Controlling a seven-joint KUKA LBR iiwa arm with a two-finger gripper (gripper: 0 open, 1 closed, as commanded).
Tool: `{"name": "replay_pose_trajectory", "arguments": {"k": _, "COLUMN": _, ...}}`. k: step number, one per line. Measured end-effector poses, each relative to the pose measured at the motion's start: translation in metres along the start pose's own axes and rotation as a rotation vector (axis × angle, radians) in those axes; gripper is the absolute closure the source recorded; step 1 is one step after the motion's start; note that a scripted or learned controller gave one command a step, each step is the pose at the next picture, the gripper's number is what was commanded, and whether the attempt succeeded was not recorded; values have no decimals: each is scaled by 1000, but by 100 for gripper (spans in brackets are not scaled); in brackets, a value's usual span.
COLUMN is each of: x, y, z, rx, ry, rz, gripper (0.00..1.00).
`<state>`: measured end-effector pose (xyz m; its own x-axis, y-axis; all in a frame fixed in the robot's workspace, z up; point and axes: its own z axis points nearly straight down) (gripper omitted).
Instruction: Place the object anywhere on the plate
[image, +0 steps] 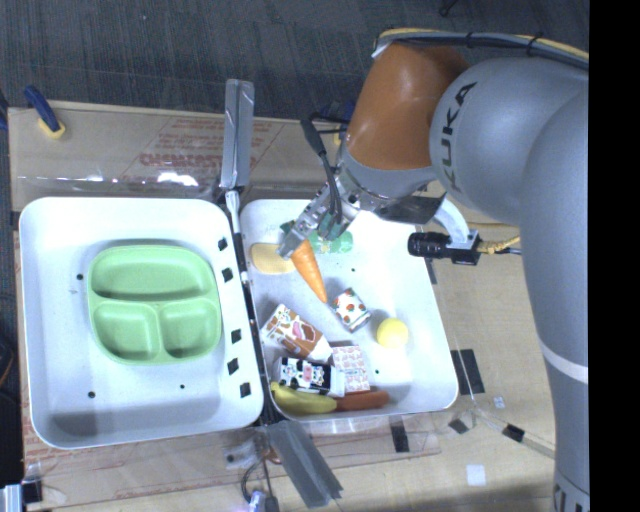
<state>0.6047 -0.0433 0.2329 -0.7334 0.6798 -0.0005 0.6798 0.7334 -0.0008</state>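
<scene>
A green divided plate lies in the left white bin. An orange carrot slants across the upper part of the right bin, thick end up and to the left. My gripper comes down from the right and ends right at that thick end, touching or nearly touching it. The wrist and arm hide how the gripper meets the carrot.
Beside the gripper sit a pale yellow round piece and a teal object. Lower in the right bin lie a small carton, a lemon, several printed boxes, a banana and a sausage. A ridge divides the bins.
</scene>
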Motion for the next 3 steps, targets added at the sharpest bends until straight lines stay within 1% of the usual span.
{"name": "replay_pose_trajectory", "arguments": {"k": 1, "x": 76, "y": 18, "z": 13, "rx": 4, "ry": 4, "rz": 301, "gripper": 100}}
{"name": "replay_pose_trajectory", "arguments": {"k": 2, "x": 117, "y": 64, "z": 36, "rx": 3, "ry": 3, "rz": 85, "gripper": 100}}
{"name": "replay_pose_trajectory", "arguments": {"k": 3, "x": 116, "y": 64, "z": 36, "rx": 3, "ry": 3, "rz": 85, "gripper": 0}}
